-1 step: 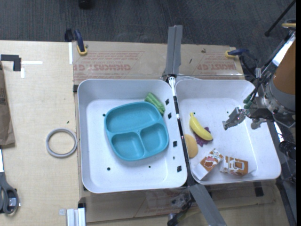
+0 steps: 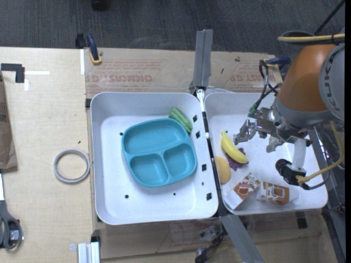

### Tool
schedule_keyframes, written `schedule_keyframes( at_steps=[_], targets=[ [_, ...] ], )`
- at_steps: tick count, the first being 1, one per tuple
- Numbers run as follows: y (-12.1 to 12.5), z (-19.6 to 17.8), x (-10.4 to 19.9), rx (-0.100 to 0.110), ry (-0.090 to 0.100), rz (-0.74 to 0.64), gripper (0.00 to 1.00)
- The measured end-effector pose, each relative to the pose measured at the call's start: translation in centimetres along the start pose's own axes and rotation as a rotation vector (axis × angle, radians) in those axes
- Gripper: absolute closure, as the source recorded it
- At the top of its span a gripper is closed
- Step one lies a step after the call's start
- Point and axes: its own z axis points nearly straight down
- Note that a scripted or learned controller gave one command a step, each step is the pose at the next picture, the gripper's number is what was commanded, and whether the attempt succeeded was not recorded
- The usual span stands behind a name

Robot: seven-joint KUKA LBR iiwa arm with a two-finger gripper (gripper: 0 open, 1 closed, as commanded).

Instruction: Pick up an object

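Note:
My gripper (image 2: 256,140) hangs over the right bin (image 2: 263,106), just right of a yellow banana (image 2: 232,148). Its two fingers stand apart and nothing is between them, so it is open. A small purple piece (image 2: 238,164) peeks from under the banana's lower end. A yellow-orange rounded fruit (image 2: 222,169) lies against the bin's left wall. Two orange-and-white cartons (image 2: 246,187) (image 2: 275,193) rest at the front of the bin. The arm's orange band (image 2: 306,81) covers the bin's right part.
The left bin (image 2: 104,163) holds a blue divided plate (image 2: 159,152) and a green item (image 2: 180,119) at the plate's far right corner. On the bench to the left lie a grey ring (image 2: 72,165) and scissors (image 2: 10,229). A black cable (image 2: 296,177) loops below the wrist.

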Motion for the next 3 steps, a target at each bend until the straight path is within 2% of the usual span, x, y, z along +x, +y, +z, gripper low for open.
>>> schedule_keyframes(
  at_steps=[1, 2, 3],
  targets=[
    [4.0, 8.9, -1.4, -0.021, 0.006, -0.018, 0.00],
    [2.8, 9.8, -1.9, -0.004, 0.000, -0.291, 0.00],
    [2.8, 8.9, -2.1, -0.004, 0.000, -0.285, 1.00]
  ],
)
